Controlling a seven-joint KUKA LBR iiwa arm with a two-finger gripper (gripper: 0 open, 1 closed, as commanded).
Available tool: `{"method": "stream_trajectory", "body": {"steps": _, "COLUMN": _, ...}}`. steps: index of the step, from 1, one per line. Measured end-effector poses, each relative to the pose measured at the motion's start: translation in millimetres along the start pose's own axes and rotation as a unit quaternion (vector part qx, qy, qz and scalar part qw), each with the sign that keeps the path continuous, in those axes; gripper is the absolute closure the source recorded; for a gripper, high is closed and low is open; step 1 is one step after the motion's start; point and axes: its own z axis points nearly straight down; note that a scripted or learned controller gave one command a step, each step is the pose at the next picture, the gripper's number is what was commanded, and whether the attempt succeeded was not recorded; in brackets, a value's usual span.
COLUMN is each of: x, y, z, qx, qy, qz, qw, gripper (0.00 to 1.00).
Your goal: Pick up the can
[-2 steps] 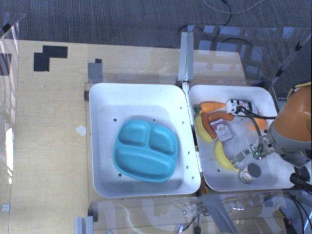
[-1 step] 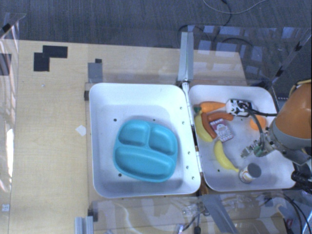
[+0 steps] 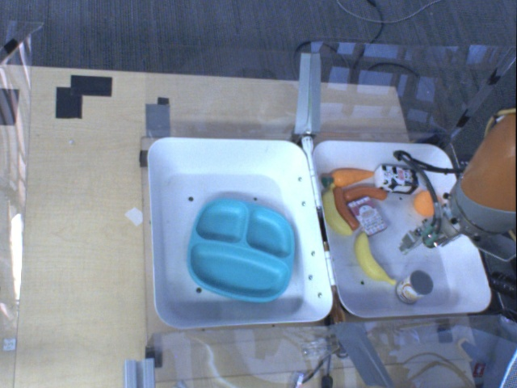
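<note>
The can (image 3: 414, 286) is small and silvery with a dark end. It rests near the front right corner of the right white bin (image 3: 468, 297), just past the tip of a yellow banana (image 3: 371, 260). My gripper (image 3: 414, 241) hangs over the middle right of that bin, a short way behind the can in the picture and apart from it. Nothing shows in its grasp. The grey arm with its orange band (image 3: 494, 164) comes in from the right edge.
The right bin also holds a second banana (image 3: 334, 213), a red sausage-like piece (image 3: 360, 197), an orange carrot-like item (image 3: 352, 176), a small packet (image 3: 370, 217), a white and black object (image 3: 396, 177) and an orange ball (image 3: 424, 204). A blue divided plate (image 3: 241, 249) lies in the left bin (image 3: 170, 217).
</note>
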Motion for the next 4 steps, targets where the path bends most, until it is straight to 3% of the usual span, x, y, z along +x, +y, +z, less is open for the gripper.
{"method": "stream_trajectory", "body": {"steps": 1, "x": -64.7, "y": -29.0, "z": -61.2, "qx": 0.000, "qy": -0.001, "qz": -0.036, "qw": 0.9993, "gripper": 1.00}}
{"method": "stream_trajectory", "body": {"steps": 2, "x": -64.6, "y": -28.9, "z": -60.9, "qx": 0.000, "qy": -0.001, "qz": -0.036, "qw": 0.9994, "gripper": 0.00}}
{"method": "stream_trajectory", "body": {"steps": 3, "x": -71.8, "y": -9.3, "z": 7.5, "qx": 0.001, "qy": 0.000, "qz": -0.038, "qw": 0.9993, "gripper": 0.00}}
{"method": "stream_trajectory", "body": {"steps": 4, "x": -72.6, "y": -6.7, "z": -4.4, "qx": -0.002, "qy": -0.002, "qz": -0.040, "qw": 0.9992, "gripper": 1.00}}
